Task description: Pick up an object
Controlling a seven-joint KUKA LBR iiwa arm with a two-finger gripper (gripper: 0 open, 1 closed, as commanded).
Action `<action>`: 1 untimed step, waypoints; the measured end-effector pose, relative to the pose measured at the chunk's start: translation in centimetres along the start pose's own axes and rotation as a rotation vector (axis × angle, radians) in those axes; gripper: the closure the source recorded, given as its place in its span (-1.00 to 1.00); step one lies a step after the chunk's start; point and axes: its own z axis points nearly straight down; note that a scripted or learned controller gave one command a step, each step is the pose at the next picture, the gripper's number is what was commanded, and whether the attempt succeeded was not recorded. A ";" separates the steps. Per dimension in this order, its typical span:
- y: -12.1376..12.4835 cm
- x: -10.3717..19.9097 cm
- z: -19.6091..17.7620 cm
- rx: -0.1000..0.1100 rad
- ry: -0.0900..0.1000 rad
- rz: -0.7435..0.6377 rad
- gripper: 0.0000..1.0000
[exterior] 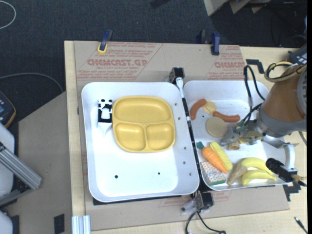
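- The end effector (237,139) is low in the right bin (253,89), between the round tan piece (216,127) and the bananas (253,171).
- I cannot tell its state; the tips are too blurred.
- The carrot (213,158) and the corn (221,154) lie side by side, just left of it.
- I think it is better to take one separate thing, and to come down straight so the neighbours are not pushed.

We see our arm (285,106) reaching in from the right, its orange band above the grey wrist. Our gripper (237,138) hangs low at its left end, angled downward and leftward.
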 end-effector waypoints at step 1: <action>-0.2 0.0 -1.0 0.003 0.000 0.001 1.00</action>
